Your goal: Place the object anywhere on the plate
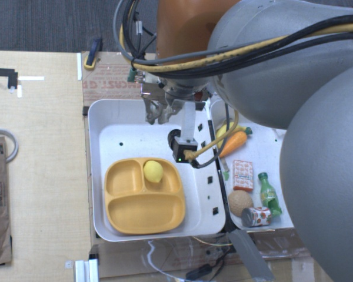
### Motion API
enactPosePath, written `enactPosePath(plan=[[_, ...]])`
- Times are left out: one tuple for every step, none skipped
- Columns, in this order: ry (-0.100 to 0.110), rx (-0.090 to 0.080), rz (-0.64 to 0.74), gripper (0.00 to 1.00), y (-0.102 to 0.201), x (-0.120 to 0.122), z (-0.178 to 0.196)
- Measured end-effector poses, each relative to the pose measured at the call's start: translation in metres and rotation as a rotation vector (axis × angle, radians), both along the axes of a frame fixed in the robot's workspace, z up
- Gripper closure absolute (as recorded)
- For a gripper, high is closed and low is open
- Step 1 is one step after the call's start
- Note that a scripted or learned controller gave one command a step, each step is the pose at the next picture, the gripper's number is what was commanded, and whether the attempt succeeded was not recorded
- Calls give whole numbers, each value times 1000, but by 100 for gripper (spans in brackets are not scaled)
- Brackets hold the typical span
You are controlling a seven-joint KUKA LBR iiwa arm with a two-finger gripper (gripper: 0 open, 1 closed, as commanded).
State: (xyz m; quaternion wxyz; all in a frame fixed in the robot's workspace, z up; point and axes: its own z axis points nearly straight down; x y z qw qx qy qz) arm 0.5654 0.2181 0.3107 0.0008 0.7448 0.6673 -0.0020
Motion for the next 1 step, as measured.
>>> enactPosePath(plan=[[0,0,0,0,0,0,0]])
